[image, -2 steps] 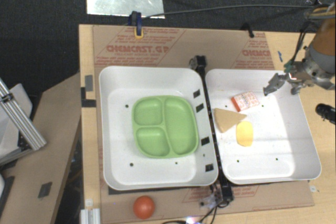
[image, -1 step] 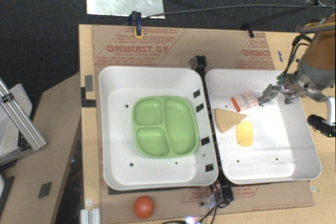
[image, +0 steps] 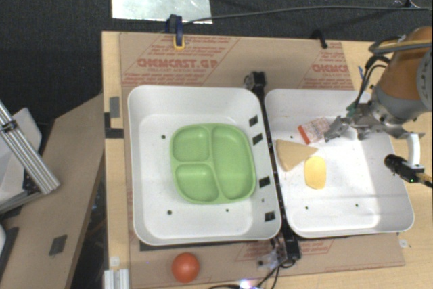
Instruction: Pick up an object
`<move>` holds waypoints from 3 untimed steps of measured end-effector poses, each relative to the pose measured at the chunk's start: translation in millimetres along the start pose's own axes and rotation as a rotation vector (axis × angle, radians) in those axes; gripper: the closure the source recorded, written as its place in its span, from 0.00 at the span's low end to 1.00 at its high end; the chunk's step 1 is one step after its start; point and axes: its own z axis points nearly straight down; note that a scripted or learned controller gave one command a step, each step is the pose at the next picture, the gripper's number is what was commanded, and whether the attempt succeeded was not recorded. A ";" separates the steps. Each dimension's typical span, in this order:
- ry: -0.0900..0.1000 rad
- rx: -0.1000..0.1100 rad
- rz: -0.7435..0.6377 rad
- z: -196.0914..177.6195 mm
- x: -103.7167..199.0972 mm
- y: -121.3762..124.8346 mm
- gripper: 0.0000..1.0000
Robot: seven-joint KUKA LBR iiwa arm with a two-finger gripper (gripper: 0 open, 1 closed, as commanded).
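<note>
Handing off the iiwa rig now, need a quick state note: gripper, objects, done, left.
Gripper: low over the right bin, upper half, next to the small packet. I cannot tell if the jaws are open or shut; nothing visibly between them.
Objects: packet, tan wedge and yellow piece all lie on the right bin's floor. Green divided tray sits in the left bin. Orange ball rests on the bench, in front of the left bin.
Done: no pick visible.
Left: grasp an object, probably the packet, and lift it.
</note>
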 end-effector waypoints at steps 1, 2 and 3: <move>-0.002 -0.006 -0.001 -13.6 -0.3 1.7 1.00; -0.001 -0.006 0.000 -57.7 1.8 6.2 1.00; -0.003 -0.008 -0.001 -122.5 3.4 8.7 1.00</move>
